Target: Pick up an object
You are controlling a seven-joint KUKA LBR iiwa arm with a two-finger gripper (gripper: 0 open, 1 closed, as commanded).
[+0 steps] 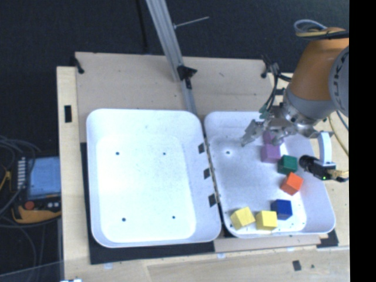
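My gripper [265, 133] hangs over the far part of the right bin [230, 157], open, with one finger [251, 131] splayed out to the left. A purple block [270, 152] lies just in front of and below the gripper, its far edge under the fingers; nothing is clearly clamped. Toward the bin's right side lie a green block [288, 164] and an orange block [292, 183]. A blue block [282, 208] and two yellow blocks [242, 217] [266, 219] sit along the near wall.
The left bin [147, 175] lies beside the right one, their walls touching. A slanted metal bar [167, 34] runs down to the gap between the bins at the back. Cables and a black fitting [314, 166] hang off the arm at the right.
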